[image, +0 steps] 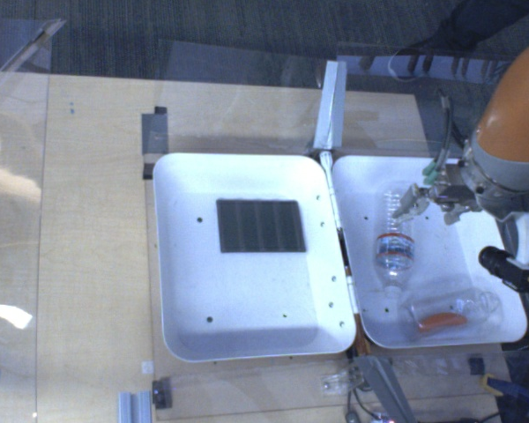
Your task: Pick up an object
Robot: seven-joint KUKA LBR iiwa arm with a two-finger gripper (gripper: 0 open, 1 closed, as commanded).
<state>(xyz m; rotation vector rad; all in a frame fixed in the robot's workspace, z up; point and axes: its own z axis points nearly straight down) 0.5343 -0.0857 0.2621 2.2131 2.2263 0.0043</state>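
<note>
Nearest the camera, along the bottom edge of the bench point(79, 236), some clamps and cables point(379, 399) show below the gap between the two bins. Just above them, in the near right corner of the right bin point(361, 183), a clear plastic piece point(454, 311) lies on its side with an orange object point(441, 322) inside or under it; which of the two cannot be told. A little farther back, near the middle of that bin, a clear plastic bottle point(394, 245) lies with its length running from near to far, a blue-tinted label around its lower part, its far end reaching up toward the gripper.

Beside this, the left bin point(247, 333) holds a dark ribbed rectangular pad point(260, 226), lying flat, slightly toward the far side of the bin's centre.

Farther back on the right, the gripper point(420, 199) hangs over the right bin just above the far end of the bottle. Its fingers appear spread apart with nothing between them, though they are small and somewhat blurred. Behind it the grey wrist joins the arm's orange band point(516, 104), which enters from the right edge. A black part point(502, 267) of the arm juts out lower down at the right.

Farthest off, a grey metal post point(331, 104) rises from the seam between the bins.
</note>
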